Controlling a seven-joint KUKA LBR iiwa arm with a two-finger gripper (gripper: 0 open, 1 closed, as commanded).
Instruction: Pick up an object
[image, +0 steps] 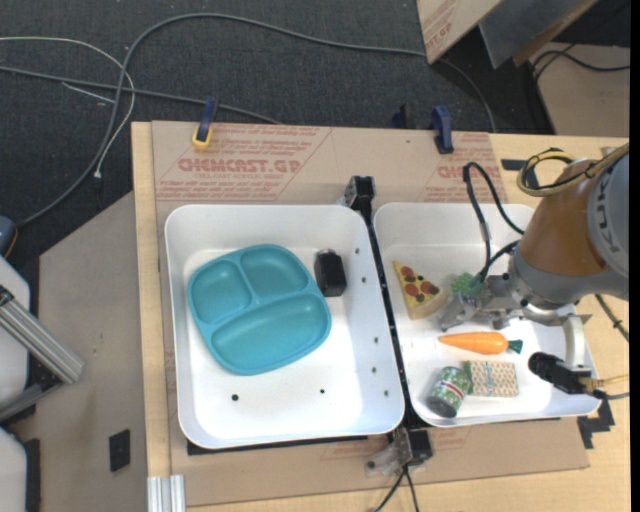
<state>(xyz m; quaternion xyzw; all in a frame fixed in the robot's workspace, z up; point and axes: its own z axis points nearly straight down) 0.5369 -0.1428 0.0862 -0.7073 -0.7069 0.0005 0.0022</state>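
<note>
In the right bin (440, 222) lie a toy pizza slice (417, 288), an orange carrot (476, 343), a green can (450, 390) on its side and a patterned square block (494, 378). A small green toy (463, 285) sits beside the pizza slice. My gripper (468, 312) hangs low over the middle of this bin, just above the carrot and right of the pizza slice, close to the green toy. Nothing shows clearly in its grasp.
The left bin (200, 400) holds a blue divided plate (262, 308) and a small black object (330, 272) at the plate's right edge. A ridge where the bin walls meet (385, 320) separates the two. The arm (570, 240) covers the right bin's far right side.
</note>
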